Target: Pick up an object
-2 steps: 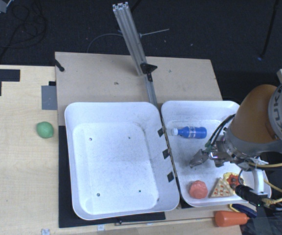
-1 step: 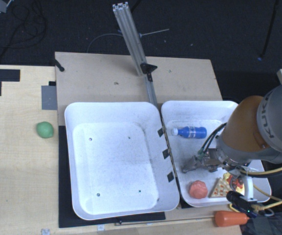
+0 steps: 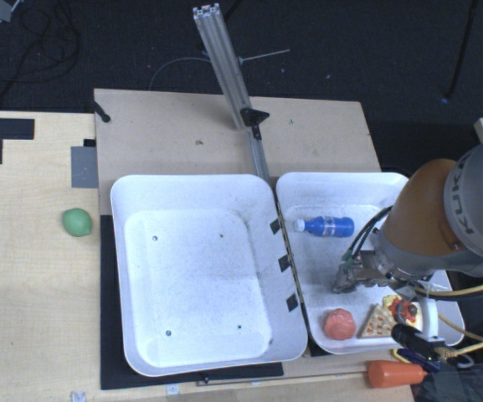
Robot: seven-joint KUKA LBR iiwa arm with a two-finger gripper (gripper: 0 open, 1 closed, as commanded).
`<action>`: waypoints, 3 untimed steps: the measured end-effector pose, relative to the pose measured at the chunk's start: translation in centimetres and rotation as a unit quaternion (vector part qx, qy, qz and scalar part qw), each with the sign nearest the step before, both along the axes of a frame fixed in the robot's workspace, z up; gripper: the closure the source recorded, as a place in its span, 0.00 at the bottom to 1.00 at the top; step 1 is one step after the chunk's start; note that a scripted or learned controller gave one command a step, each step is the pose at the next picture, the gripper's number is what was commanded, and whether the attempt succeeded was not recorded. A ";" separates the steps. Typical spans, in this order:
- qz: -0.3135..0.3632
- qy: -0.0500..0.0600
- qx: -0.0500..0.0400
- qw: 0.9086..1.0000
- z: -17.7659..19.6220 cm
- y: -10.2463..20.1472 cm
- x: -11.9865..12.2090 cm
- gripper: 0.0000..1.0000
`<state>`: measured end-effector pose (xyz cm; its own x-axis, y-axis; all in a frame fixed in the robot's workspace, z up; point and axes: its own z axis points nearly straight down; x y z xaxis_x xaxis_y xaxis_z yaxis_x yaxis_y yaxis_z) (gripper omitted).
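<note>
**Four small things in the right bin, the gripper low among them**

The gripper (image 3: 347,280) sits low over the floor of the right bin (image 3: 341,182), near its middle, and nothing shows between its tips. From this slant I cannot tell whether it stands open or closed.

The task leaves the choice of object open. Nearest the gripper, toward the bin's near edge, lies a red ball (image 3: 339,324). It looks light and perhaps a little soft. A round shape tends to roll away, so a hold across its widest part from straight above would suit it best.

Toward the bin's far edge lies a blue bottle (image 3: 327,225) on its side, with its white cap pointing at the wall shared with the left bin (image 3: 192,187). It is probably light, stiff and smooth. A grip across the middle of its body, square to its length, should keep it from sliding or turning.

In the near right corner lies a pizza slice (image 3: 381,320), flat and thin, so hard to get under. Taking it by its edges is the likely way. Just beside it is a small red and yellow toy (image 3: 406,309), partly hidden by the arm (image 3: 429,216), and its shape is unclear.

Counted: two bins; in the right one, one ball, one bottle, one pizza slice and one small toy. On the bench, a green ball (image 3: 77,222) lies well left of the left bin, and an orange carrot-like thing (image 3: 396,373) lies past the right bin's near edge.
</note>
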<state>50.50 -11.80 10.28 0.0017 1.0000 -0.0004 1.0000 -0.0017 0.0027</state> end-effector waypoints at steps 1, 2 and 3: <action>0.001 0.000 0.000 1.000 4.4 0.0 0.7 1.00; 0.000 0.000 0.000 1.000 8.8 -0.6 0.5 1.00; 0.001 -0.001 0.000 1.000 13.9 -0.7 0.6 1.00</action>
